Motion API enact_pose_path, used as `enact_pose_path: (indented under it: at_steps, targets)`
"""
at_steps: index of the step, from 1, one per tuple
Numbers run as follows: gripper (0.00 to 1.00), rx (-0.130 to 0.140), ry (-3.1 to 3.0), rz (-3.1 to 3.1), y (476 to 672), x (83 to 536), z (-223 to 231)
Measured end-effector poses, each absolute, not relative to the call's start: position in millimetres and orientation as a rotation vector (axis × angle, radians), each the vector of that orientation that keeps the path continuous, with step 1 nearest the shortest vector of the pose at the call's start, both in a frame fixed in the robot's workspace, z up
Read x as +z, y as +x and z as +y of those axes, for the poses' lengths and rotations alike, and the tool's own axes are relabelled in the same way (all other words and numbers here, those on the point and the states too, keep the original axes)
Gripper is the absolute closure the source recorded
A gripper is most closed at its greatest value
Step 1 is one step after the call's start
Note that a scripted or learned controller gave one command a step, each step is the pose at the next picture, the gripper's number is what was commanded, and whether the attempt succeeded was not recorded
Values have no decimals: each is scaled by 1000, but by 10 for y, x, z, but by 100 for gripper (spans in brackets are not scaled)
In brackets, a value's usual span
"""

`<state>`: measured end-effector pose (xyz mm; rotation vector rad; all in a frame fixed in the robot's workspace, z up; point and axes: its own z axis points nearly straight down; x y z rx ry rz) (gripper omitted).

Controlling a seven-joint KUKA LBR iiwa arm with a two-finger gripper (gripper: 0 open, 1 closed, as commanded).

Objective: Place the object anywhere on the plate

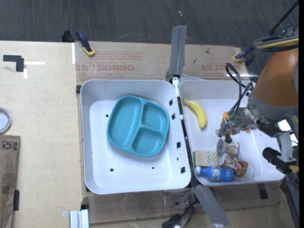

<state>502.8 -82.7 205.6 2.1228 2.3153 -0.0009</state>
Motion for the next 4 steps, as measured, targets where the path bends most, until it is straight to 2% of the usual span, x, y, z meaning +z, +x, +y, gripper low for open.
enact_pose_path:
  at_steps: [1,2,3,4]
  targets:
    - [100,-4,1806,2571,5519,1903,-415]
    - [100,-3,1814,2566,6096,1907,613]
    - [0,-4,1815,2565,6098,1908,603]
    - [0,-3,1677,2654,6379,1913,764]
